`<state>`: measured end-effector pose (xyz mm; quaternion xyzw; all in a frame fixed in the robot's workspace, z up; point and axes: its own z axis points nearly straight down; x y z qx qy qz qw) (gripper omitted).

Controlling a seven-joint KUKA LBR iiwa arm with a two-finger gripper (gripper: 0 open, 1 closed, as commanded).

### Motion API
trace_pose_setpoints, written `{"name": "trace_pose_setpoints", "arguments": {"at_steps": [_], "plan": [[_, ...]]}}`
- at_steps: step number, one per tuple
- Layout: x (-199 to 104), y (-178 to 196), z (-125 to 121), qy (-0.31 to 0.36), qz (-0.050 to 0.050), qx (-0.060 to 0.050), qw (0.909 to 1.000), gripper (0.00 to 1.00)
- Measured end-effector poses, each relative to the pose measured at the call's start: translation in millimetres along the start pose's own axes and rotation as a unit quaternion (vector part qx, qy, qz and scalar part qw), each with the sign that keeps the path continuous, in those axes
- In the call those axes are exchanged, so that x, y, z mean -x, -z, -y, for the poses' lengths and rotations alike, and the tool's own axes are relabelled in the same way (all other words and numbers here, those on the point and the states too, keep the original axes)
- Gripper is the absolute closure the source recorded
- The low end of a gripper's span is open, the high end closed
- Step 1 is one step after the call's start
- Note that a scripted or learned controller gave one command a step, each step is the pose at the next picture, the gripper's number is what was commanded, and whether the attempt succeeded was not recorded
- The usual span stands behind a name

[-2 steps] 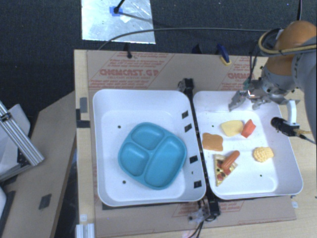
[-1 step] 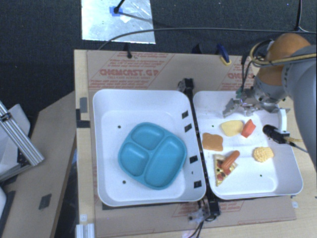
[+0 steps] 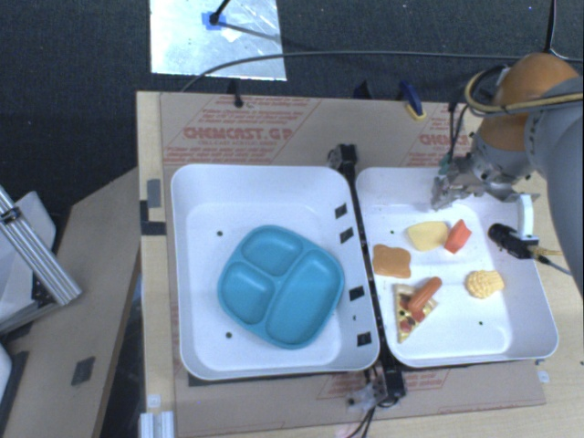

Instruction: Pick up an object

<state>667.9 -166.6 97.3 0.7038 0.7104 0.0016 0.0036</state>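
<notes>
The worktop [image 3: 109,245] carried two white bins. The left bin [image 3: 196,194] held a blue divided plate [image 3: 278,286]. In the right bin [image 3: 538,331] lay toy foods: toast [image 3: 392,261], pizza slice [image 3: 403,318], sausage [image 3: 424,294], and a yellow piece [image 3: 427,235] touching a red one [image 3: 458,235]. The gripper [image 3: 444,192] hung at their twelve o'clock; its spread could not be told. Descending there, it would likely nudge both apart and grab neither.
</notes>
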Motion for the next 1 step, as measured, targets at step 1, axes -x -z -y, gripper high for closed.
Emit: {"name": "trace_pose_setpoints", "arguments": {"at_steps": [1], "plan": [[-3.2,60.1,6.0,-0.002,-0.001,0.0,1.0,1.0]]}}
